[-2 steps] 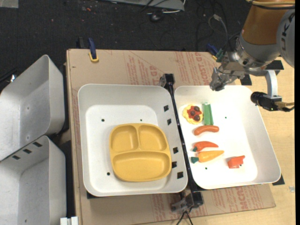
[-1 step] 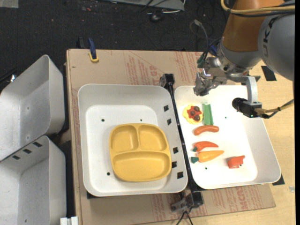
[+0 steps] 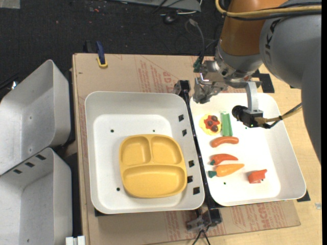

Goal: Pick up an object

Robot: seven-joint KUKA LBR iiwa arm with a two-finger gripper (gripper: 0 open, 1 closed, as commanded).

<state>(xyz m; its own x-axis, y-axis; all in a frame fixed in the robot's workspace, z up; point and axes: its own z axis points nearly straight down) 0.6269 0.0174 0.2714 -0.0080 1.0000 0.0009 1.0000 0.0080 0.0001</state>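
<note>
Currently poised over the far-left corner of the right bin (image 3: 286, 152): gripper (image 3: 204, 93), finger state impossible to tell. Just nearer and slightly right: yellow pizza slice (image 3: 210, 123), beside an upright-lying green piece (image 3: 225, 123). Nearer yet: sausage (image 3: 225, 141), chilli (image 3: 223, 158), carrot (image 3: 227, 170), all long-axis left-right; red piece (image 3: 257, 176) near-right. Left bin (image 3: 102, 111): yellow divided plate (image 3: 153, 165).

Robotics lab, test-bench setup: plywood bench (image 3: 133, 68) w/ two white bins (image 3: 102, 106) clamped side by side, cables (image 3: 196, 32) trailing over dark floor past bench's far edge, spare white bins (image 3: 30, 106) stacked off its left edge.
</note>
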